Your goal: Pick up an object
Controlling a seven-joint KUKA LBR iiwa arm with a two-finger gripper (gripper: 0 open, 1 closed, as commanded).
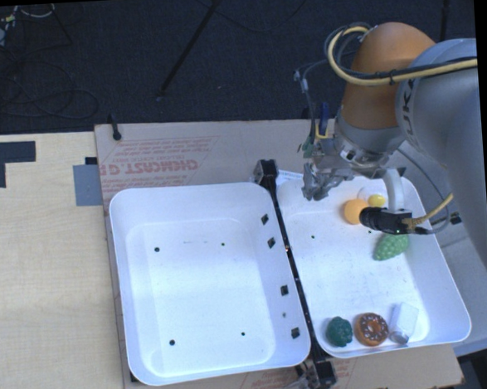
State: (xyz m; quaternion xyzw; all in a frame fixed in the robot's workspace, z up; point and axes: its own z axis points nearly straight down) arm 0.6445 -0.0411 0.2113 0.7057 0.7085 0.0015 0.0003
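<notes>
My gripper [317,191] hangs over the far left corner of the right bin [349,282], with nothing seen in it. Just right of it lie an orange ball [354,211] and a small yellow object [377,199]. A light green knobbly object [391,246] sits a bit nearer, by the right wall. Along the bin's front edge rest a dark green object [339,331], a brown ring-shaped donut [371,328] and a pale whitish object [404,320].
The left bin [138,238] stands beside the right one, with a black divider strip [282,253] between them. A black connector with a yellow cable [388,219] hangs from the arm over the orange ball's right side. Cardboard lies under both bins.
</notes>
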